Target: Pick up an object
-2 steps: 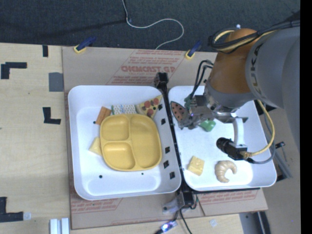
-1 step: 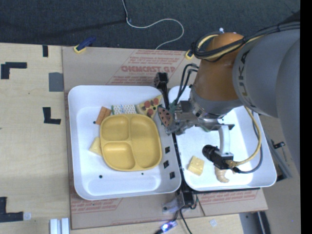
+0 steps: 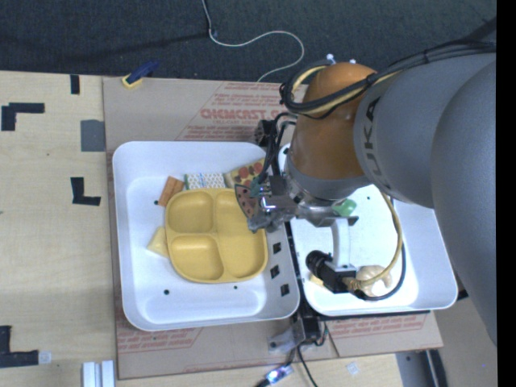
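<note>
Yellow tray (image 3: 211, 236) against left bin (image 3: 129, 216) centre

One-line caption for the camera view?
Arm's gripper over the yellow tray's right edge in the left bin.

The two bins (image 3: 133, 216) are plain white, and in the left one lies a mustard-yellow divided tray (image 3: 211, 236) with a small orange-brown piece (image 3: 171, 189) and what may be a checked or dotted scrap in pale green and white (image 3: 203, 181) beside it. The arm (image 3: 419, 127) is grey with an orange band (image 3: 332, 119), and a small green patch (image 3: 346, 208) shows under it. Beneath the bins, brown cardboard (image 3: 193, 107) carries red lettering, on a pale wood-toned bench (image 3: 48, 240) marked with black shapes.
</note>
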Controlling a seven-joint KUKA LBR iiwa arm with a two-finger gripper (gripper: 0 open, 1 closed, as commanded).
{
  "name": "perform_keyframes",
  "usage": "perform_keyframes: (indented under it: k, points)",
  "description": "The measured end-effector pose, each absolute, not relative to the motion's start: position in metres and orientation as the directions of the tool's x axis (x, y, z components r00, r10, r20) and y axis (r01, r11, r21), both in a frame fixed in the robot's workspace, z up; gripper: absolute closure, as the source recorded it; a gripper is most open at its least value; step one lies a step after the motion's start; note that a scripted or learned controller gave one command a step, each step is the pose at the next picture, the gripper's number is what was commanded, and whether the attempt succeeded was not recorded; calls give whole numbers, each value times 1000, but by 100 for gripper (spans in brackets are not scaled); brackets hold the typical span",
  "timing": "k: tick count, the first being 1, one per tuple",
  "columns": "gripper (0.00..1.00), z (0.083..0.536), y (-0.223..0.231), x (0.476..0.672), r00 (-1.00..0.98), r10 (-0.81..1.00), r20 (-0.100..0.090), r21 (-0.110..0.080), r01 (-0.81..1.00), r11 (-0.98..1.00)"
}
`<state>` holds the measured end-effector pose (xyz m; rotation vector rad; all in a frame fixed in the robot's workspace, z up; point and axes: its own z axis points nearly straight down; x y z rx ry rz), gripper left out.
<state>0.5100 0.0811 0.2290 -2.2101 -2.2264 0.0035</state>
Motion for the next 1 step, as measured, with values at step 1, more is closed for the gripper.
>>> perform_keyframes:
  k: [1]
  points:
    - [100,214,110,487,-3,1000,0,-6,1000,3]
